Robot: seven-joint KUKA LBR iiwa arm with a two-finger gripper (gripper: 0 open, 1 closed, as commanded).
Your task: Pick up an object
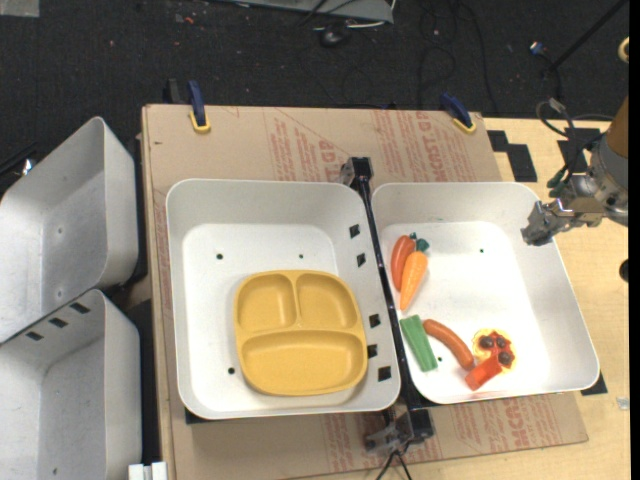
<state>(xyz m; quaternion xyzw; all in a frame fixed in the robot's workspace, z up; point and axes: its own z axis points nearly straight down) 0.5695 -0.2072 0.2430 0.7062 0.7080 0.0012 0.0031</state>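
Claw (537,225) at right bin (545,268) right rim, upper corner – jaw state cannot be told (too small, dark). Nothing seen between fingers. Right bin contents: carrot (409,263), green piece (418,343), sausage (449,341), red piece (483,371). Left bin (200,298) – yellow divided tray (299,332).

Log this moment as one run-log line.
gripper: over right bin's right rim | held: nothing seen | right bin: carrot, green piece, sausage | left bin: yellow tray

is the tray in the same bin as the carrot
No, the yellow tray lies in the left bin, while the carrot lies in the right bin.
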